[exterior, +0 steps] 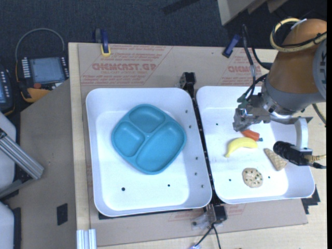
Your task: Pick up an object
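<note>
Red "CHEMCAST GP" lettering crosses the bench's brown board [124, 66] at upper left. At right, the gripper [244, 122] hangs over an orange object [251, 135] beside a banana [240, 146]; finger state unclear.

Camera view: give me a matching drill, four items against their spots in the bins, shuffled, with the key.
Column 1:
1. blue divided plate
2. banana
3. cookie
4. orange item

Column 2:
A. right bin, nearest its front edge
B. left bin, middle
C. right bin, right under the gripper
D. right bin, between the orange item and the cookie

Pairs: 1-B, 2-D, 3-A, 4-C
</note>
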Motion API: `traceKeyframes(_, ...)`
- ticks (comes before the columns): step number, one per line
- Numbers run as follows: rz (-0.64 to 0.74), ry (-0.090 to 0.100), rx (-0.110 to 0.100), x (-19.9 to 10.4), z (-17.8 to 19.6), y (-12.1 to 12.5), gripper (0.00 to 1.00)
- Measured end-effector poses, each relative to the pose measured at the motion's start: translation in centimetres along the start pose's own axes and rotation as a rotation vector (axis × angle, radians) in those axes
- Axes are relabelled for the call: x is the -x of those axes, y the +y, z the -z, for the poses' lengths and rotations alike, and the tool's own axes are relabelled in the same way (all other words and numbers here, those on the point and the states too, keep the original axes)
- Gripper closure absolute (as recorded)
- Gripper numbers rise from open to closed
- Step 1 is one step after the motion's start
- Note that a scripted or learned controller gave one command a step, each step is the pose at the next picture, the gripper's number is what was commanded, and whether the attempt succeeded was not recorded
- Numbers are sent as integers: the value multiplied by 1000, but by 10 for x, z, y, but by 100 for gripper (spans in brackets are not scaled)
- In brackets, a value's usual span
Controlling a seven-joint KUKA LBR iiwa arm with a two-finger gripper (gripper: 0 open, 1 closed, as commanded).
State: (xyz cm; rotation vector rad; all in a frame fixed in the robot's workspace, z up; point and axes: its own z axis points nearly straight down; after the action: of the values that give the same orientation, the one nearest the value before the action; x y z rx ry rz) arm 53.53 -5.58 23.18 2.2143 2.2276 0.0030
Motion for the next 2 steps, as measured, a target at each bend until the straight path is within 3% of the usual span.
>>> traceKeyframes(1,0,1,1,-49,5,20,100)
traceKeyframes(2,0,1,1,-98,-2,58,100)
